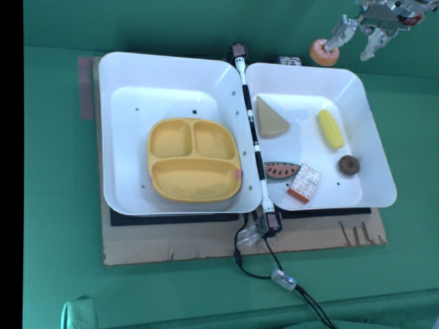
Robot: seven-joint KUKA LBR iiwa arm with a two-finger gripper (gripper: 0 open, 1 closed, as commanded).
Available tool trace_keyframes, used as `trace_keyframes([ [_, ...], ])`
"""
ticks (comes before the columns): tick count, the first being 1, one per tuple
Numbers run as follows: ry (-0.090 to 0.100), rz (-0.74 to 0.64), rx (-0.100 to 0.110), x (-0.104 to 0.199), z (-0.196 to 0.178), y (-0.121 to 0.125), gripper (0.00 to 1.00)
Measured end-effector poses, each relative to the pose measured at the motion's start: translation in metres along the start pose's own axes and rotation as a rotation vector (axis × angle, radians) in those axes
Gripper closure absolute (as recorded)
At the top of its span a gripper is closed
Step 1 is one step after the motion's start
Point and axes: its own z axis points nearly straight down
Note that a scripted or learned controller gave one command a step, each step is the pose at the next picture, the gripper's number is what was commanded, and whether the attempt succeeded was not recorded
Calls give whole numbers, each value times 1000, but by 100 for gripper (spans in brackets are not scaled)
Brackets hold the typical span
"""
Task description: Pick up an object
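My gripper [350, 50] hangs at the upper right, above and behind the right bin's [379, 157] back rim, fingers spread open. A round orange piece [323, 53] sits at the tip of the left finger [341, 33], outside the gap; I cannot tell whether it touches the finger or lies on the green cloth. In the right bin lie a tan wedge [271, 118], a yellow corn cob [330, 129], a brown donut [348, 164], a watermelon slice [282, 170] and a red-and-white packet [304, 183].
The left bin [123, 74] holds a yellow divided plate [194, 160]. A black-and-white bar [251, 129] runs between the bins, with cables [274, 269] trailing off the front. A small object [289, 61] rests at the right bin's back edge. Green cloth surrounds the cardboard base [171, 249].
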Motion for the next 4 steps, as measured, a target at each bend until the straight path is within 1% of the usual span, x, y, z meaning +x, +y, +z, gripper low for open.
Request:
trace_keyframes([
  [1,-4,2,0,-42,132,-13,0],
  [2,-6,-2,34,-27,187,15,0],
  [3,-6,3,33,-28,169,17,100],
  [4,0,-2,-8,42,31,-16,100],
])
